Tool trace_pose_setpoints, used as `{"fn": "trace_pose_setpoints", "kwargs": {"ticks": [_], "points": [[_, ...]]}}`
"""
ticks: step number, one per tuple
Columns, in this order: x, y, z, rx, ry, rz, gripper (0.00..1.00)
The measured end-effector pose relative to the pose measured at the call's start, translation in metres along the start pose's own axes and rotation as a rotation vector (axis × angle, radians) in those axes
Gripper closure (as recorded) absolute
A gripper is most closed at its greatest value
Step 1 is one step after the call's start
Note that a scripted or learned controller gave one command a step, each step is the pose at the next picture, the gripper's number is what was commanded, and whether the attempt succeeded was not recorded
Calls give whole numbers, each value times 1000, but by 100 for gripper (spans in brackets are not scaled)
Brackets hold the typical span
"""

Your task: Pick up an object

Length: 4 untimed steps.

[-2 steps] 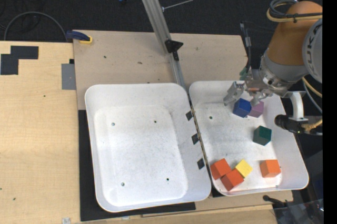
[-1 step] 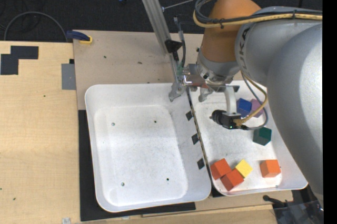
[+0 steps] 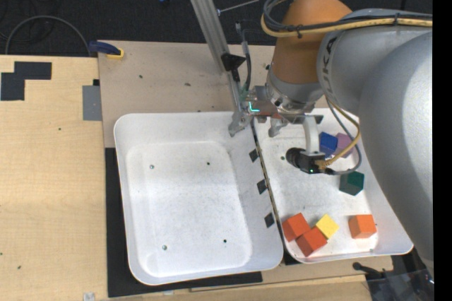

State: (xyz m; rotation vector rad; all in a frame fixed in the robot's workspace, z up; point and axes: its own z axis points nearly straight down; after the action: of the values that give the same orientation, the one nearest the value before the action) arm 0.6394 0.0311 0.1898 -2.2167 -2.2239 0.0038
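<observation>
Faintly, unreadable lettering (image 3: 326, 69) marks the arm (image 3: 385, 73); tool (image 3: 274, 126) hangs near blue block (image 3: 328, 143).

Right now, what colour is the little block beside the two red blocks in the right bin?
Yellow. The block shows best in the camera view.

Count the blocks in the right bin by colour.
Orange blocks: 3
Yellow block: 1
Blue block: 1
Purple block: 1
Dark green block: 1
Total: 7

Fixed overhead view aslant over both bins (image 3: 183, 208)
</observation>
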Motion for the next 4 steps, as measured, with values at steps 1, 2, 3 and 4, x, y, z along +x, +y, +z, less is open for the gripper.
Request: {"fn": "trace_pose_setpoints", "kwargs": {"ticks": [1,2,3,4], "points": [[0,0,0,0,0,-1,0],[20,2,34,-5,-10,10,0],[27,-30,41,0,-23,18,0],[18,-30,40,-2,-44,27,100]]}}
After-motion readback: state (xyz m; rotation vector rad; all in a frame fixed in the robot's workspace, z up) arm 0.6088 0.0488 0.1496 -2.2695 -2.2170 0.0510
